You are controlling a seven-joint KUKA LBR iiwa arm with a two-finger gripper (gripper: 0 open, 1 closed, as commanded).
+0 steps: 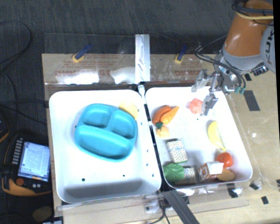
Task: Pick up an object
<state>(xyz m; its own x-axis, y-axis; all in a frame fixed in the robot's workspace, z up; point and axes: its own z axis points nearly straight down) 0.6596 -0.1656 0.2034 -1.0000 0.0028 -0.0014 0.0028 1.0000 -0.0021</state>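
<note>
Dark carpet surrounds the desk (254,140) with its two white bins. A pink toy (195,106) lies at the back of the right bin (242,141), well apart from the other toys there, probably why it is targeted. The claw (209,105) hangs just beside it, right of it; I cannot tell its state. A blue tray (106,130) fills the left bin (62,150).

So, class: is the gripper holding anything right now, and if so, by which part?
Nothing is held. The gripper hangs open above the right bin, just beside the pink object.
</note>
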